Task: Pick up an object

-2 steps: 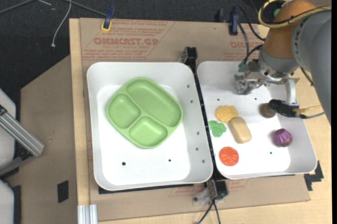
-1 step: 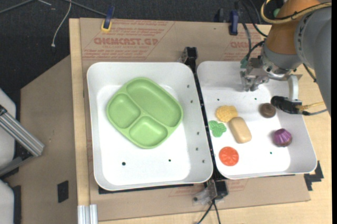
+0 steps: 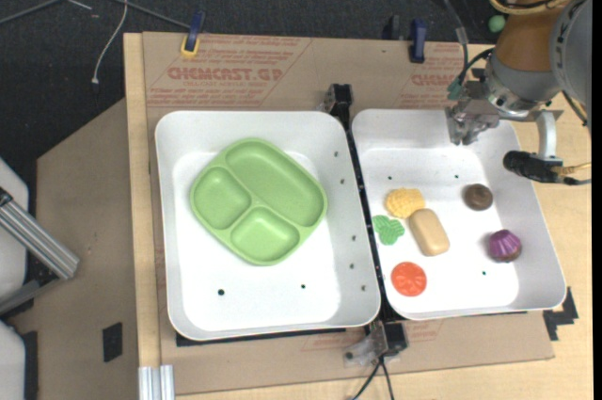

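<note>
While the tool (image 3: 465,133) hovers over the right bin's (image 3: 442,158) far edge, grip state impossible to tell, the tan bread roll (image 3: 429,232) lies mid-bin; it looks light, smooth and probably stiff, best pinched across its narrow sides.

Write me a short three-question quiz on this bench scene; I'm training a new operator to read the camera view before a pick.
1. True or false: the green divided tray lies in the same bin as the small food items.
2. Which item lies nearest the front edge of the right bin? A) the brown ball B) the purple item C) the red-orange round item
3. Fill in: the gripper is over the right bin's ____ edge, away from the items.

Key:
1. False; the tray is in the left bin.
2. C.
3. Far (back).
</note>
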`<state>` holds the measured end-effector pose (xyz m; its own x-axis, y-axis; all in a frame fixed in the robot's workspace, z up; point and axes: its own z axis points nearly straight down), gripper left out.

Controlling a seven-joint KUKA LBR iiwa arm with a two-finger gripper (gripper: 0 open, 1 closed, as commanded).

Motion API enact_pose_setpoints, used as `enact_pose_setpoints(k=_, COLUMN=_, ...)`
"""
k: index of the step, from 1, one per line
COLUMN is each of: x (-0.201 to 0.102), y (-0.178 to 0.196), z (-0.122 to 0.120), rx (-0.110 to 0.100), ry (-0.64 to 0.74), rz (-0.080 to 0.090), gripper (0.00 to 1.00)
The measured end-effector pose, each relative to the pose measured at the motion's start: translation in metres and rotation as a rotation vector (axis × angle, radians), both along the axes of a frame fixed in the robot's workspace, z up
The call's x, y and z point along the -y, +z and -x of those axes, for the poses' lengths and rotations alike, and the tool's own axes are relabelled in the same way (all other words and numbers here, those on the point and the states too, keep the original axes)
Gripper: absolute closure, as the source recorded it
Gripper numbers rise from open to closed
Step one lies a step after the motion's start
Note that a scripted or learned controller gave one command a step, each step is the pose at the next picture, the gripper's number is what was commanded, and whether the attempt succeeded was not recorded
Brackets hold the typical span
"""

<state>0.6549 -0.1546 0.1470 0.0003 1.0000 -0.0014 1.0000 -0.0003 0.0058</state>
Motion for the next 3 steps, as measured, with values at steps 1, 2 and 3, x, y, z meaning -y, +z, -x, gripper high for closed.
enact_pose_setpoints(k=1, x=-0.005, y=0.061, z=-0.009, rx=0.002, ry=0.003, rz=0.0, gripper=1.0)
enact_pose_setpoints(k=2, x=-0.005, y=0.079, z=-0.01, rx=-0.002, ry=0.002, rz=-0.001, gripper=1.0)
enact_pose_setpoints(k=3, x=-0.06, y=0.09, z=0.006, rx=-0.007, ry=0.006, rz=-0.004, gripper=1.0)
